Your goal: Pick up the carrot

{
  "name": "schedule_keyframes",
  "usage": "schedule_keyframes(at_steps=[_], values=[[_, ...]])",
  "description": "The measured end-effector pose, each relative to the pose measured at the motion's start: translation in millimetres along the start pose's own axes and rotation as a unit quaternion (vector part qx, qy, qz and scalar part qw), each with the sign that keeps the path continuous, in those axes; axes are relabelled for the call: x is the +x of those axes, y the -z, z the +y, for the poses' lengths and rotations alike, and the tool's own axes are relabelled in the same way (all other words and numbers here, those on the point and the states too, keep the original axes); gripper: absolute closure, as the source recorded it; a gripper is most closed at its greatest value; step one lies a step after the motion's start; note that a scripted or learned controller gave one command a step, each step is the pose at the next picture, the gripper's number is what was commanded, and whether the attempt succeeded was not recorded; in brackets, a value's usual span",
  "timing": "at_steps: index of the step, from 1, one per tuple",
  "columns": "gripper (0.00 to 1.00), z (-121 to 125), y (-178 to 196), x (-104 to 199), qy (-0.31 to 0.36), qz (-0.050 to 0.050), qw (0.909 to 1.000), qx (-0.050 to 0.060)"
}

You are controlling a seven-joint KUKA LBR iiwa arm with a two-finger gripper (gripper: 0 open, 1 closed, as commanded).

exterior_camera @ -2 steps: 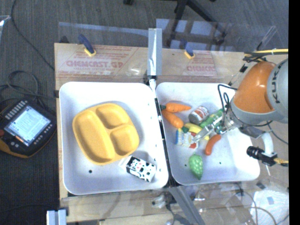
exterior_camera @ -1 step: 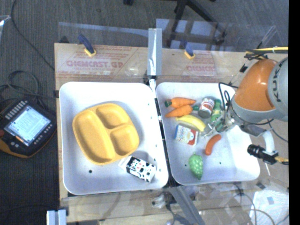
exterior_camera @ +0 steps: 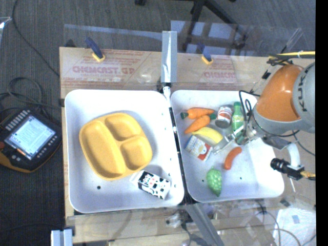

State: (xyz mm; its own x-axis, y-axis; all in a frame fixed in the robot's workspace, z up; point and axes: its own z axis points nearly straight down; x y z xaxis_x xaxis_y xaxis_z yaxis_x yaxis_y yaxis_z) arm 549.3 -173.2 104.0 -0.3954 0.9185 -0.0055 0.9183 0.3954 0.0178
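Note:
Two orange carrots lie in the right bin (exterior_camera: 266,188), near its far left corner. One carrot (exterior_camera: 199,112) has its green top pointing left. The second carrot (exterior_camera: 197,124) lies just below it, slanted, touching a yellow banana (exterior_camera: 208,135). My gripper (exterior_camera: 240,136) hangs low over the middle of the right bin, to the right of the banana and well to the right of both carrots. It sits beside a green bottle (exterior_camera: 238,118). Nothing shows in its grasp.
The right bin also holds a can (exterior_camera: 223,116), a white packet (exterior_camera: 198,146), a red pepper (exterior_camera: 231,157) and a green bunch (exterior_camera: 214,181). The left bin (exterior_camera: 77,188) holds a yellow divided plate (exterior_camera: 117,145) and a black-and-white carton (exterior_camera: 154,184). The arm's orange band (exterior_camera: 279,94) overhangs the right bin's edge.

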Motion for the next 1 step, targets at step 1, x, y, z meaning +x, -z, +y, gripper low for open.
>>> schedule_keyframes(at_steps=[1], values=[[1.00, 0.8, 8.7, 0.4, 0.000, 0.000, 1.0000, -0.001]])
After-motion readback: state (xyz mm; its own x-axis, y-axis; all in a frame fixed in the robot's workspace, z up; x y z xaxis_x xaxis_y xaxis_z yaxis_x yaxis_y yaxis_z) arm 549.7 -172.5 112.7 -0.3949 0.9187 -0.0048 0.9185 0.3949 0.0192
